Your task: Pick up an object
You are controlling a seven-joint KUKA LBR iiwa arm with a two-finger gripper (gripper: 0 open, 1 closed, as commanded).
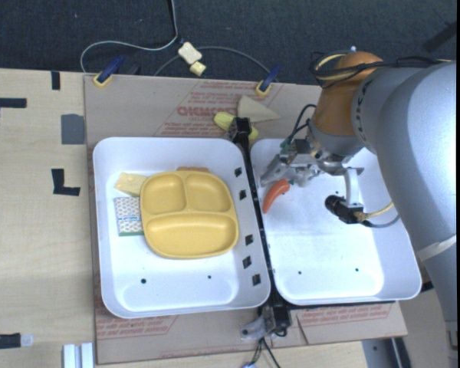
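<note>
Over the right bin (345,282): gripper (280,176) sits low near the divider, above an orange carrot-like piece (274,196).
Grip: cannot tell.
Orange piece: on the bin floor, upper left part, possibly touching the gripper.
Left bin (176,290): yellow divided plate (188,213), small packets beside it.
Progress: likely reaching; lift not yet done.
</note>
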